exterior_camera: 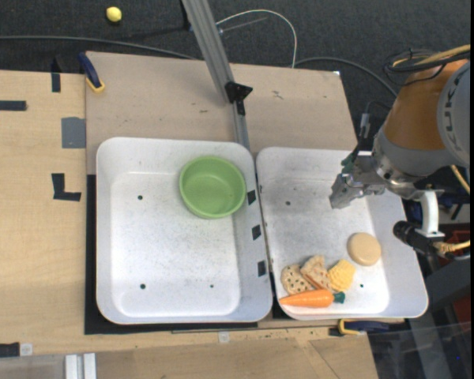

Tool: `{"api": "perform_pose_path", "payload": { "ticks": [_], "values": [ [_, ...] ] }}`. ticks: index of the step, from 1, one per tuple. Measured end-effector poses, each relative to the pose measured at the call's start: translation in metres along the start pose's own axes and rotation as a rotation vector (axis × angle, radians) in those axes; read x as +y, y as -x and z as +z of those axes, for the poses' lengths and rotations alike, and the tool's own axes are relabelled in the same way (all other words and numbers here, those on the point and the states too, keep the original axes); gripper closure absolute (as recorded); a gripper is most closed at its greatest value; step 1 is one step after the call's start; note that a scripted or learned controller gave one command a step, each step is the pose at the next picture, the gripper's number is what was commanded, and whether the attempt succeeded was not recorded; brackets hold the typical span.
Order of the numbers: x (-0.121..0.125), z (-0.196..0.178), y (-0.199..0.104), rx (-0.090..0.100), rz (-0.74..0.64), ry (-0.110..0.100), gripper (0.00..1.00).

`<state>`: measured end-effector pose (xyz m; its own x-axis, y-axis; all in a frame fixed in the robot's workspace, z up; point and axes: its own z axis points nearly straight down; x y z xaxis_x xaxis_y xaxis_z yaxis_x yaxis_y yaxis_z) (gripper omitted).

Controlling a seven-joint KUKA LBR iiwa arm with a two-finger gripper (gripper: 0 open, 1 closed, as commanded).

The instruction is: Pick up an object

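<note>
Candidate objects lie in the right bin (300,172), all below the pincer (346,193) in the view. The nearest is a round tan piece (365,249), just down and to the right of the pincer and set apart from the rest. Further down lies a tight cluster: a yellow corn-like piece (341,274), two cracker-like pieces (306,275) beside it, and an orange carrot (308,298) along the bin's lower wall. These appear to touch one another.

The pincer hangs over the bare middle of the right bin, with nothing between its fingers. Whether the fingers are spread or pressed together cannot be told from this angle.

Procedure, as judged from this state:
1. Select the round tan piece. It stands clear of its neighbours, so the fingers can straddle it without disturbing the cluster.
2. Centre the pincer over the piece before descending; an off-centre approach is likely to push a rounded shape aside.
3. Descend vertically and close only when the fingers reach both sides.
4. Avoid the carrot: the bin wall beside it leaves little room for a finger.

A green bowl (212,185) sits in the left bin (126,235), well to the left of the pincer. Both bins rest on the bench (158,93).
</note>
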<state>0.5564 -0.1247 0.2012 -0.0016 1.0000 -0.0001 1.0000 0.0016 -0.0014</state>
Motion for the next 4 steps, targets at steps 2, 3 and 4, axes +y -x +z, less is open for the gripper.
{"api": "perform_pose_path", "payload": {
  "ticks": [2,3,4],
  "values": [
    [0.019,-0.030,-0.043,0.001,-0.004,0.000,1.00],
    [0.035,-0.018,-0.095,0.001,-0.005,-0.001,1.00],
    [0.053,-0.016,-0.156,0.002,-0.007,0.000,1.00]
  ]
}}
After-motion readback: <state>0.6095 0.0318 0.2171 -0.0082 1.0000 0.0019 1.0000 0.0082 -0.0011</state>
